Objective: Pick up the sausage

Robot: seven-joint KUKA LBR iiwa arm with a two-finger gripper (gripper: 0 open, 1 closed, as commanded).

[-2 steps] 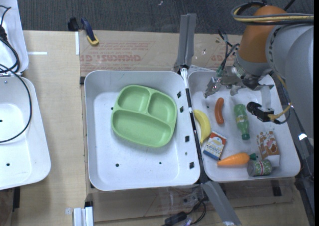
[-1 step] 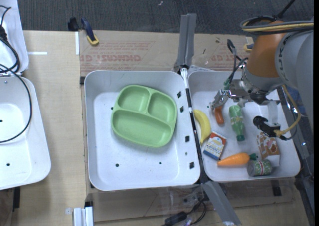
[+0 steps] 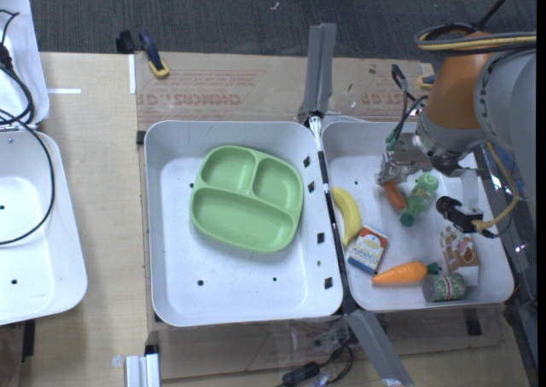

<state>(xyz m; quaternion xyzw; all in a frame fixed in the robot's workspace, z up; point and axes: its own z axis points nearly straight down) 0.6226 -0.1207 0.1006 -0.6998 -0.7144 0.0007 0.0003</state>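
Note:
The sausage (image 3: 394,198) is a short reddish-orange piece lying in the right bin (image 3: 495,287), just left of a green bottle (image 3: 419,195). My gripper (image 3: 393,176) reaches in from the right and hangs directly over the sausage's upper end, touching or almost touching it. The wrist body hides the top of the sausage.
In the right bin also lie a banana (image 3: 346,213), a small printed box (image 3: 368,251), a carrot (image 3: 399,274), a can (image 3: 445,287) and a snack packet (image 3: 459,251). The left bin (image 3: 171,283) holds a green divided plate (image 3: 247,198). A grey divider post (image 3: 319,70) stands between the bins.

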